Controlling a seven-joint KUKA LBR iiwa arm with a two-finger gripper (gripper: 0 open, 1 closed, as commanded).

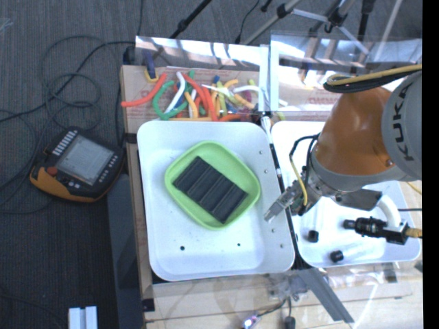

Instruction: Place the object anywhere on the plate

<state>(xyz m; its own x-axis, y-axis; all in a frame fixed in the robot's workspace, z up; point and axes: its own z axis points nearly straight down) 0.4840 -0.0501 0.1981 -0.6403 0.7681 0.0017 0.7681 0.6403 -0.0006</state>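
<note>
The dark slab (209,188) is seen already resting on the green plate (180,166), left of the fingers (283,202), which appear released and empty, so only withdrawal is judged needed.

A lime-green plate (180,162) is carrying a dark grey ribbed slab (209,189), white bins (206,262) are gleaming, and red, orange, green and yellow cables (192,96) are tangling behind
</note>
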